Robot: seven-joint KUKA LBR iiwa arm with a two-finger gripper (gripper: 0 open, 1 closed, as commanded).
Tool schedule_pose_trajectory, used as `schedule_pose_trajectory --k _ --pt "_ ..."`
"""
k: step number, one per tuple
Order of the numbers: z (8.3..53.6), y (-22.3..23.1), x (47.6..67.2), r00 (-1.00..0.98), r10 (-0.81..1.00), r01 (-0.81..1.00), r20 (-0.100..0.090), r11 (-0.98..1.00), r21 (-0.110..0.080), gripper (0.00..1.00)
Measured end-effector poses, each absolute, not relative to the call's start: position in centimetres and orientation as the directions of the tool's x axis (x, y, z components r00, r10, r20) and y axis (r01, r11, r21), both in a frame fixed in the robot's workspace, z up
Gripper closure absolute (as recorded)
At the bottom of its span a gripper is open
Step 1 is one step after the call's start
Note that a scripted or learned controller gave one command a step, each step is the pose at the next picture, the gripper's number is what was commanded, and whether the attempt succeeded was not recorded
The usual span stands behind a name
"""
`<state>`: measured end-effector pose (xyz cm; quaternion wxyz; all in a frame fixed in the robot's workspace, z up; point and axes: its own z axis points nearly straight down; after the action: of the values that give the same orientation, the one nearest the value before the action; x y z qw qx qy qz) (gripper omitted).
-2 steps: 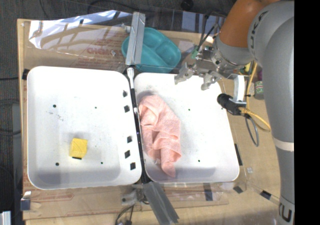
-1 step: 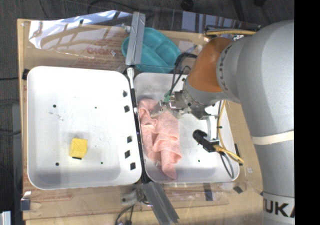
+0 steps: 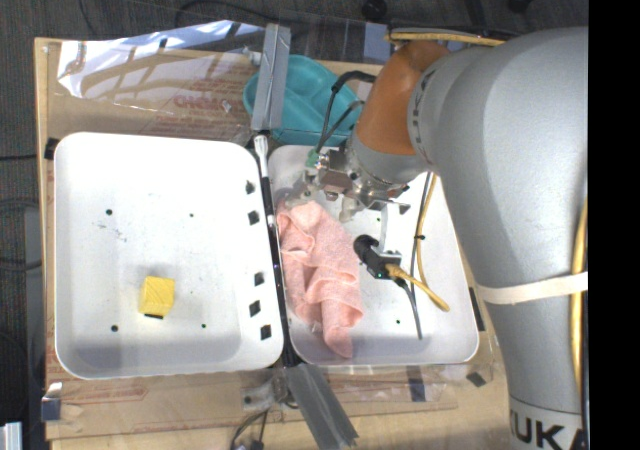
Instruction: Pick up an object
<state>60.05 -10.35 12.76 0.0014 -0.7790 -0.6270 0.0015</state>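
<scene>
Jaws hang from the grey arm (image 3: 520,188) over the back left part of the right bin (image 3: 450,338). Whether they are spread or pressed together cannot be told, because the wrist's metal fittings and the orange band sit over them in this slanting view from above.

The pink cloth (image 3: 322,273) is soft and crumpled, gathered in loose folds into a long strip. It runs along the left side of the right bin from just below the jaws to near the front wall. Its upper end lies right beside the jaws. It cannot be made out whether they touch it, and no part of it shows between them.

The yellow block (image 3: 157,296) is small, squarish and matt. It lies alone in the front left part of the left bin (image 3: 90,168), well apart from the jaws.

The 2 bins are shallow, smooth and white with rounded corners, and a few dark specks dot their floors. They sit side by side on a pale wooden surface (image 3: 45,88).

Behind them lies a crinkled sheet of clear film (image 3: 150,53). A teal object (image 3: 295,98) is partly covered by the arm, so its shape stays unclear. The arm also hides the right bin's back right corner.
</scene>
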Motion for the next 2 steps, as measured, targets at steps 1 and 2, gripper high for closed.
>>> schedule_pose_trajectory --k 1,2 --pt "9.52 -10.27 59.67 0.032 0.999 0.999 -0.006 -0.032 0.004 0.0" --pt "10.49 -10.09 59.67 0.026 1.0 1.0 -0.003 -0.026 0.001 1.0"
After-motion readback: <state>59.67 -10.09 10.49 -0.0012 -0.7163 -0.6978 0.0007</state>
